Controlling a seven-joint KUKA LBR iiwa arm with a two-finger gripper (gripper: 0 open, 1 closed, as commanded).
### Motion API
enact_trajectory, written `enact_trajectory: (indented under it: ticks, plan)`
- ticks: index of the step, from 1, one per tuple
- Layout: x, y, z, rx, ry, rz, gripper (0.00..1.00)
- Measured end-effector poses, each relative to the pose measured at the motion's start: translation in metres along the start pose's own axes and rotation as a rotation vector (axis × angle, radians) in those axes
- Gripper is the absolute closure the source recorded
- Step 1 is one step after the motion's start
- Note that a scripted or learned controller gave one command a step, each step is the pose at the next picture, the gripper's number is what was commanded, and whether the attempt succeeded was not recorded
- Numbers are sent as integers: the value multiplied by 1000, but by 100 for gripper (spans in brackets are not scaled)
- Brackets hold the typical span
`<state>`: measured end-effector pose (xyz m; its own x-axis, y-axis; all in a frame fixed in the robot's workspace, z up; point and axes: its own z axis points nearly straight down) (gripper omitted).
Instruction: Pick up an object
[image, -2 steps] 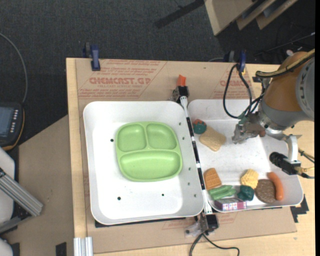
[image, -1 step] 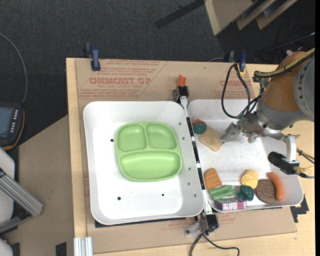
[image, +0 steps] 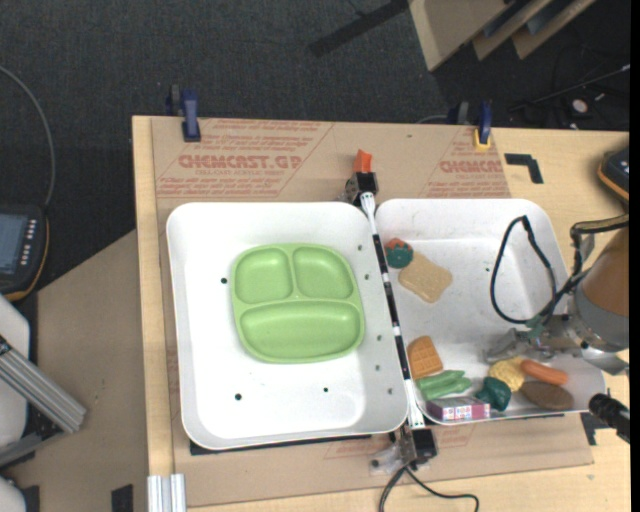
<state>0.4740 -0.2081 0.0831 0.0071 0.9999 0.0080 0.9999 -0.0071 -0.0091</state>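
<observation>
The gripper (image: 515, 345) sits low in the right bin (image: 460, 225); its finger state cannot be determined. Toy foods crowd just beside it: a possible corn cob (image: 506, 374), a sausage (image: 545, 372). Risk: closing between neighbours, gripping nothing.

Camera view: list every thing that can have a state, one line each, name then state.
green plate: upright, lying flat in the left bin, nothing in its compartments.
hand: low in the right bin, beside the toy food; nothing seen between its fingers.
black cable: looped over the right bin.
tan bread slice: lying flat, apart from the hand.
green bean pod: lying against the bin's front wall.
</observation>
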Motion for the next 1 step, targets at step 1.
enact_trajectory:
  ticks: [1]
  plan:
    - [53,81,-75,-22,-10,-16,0]
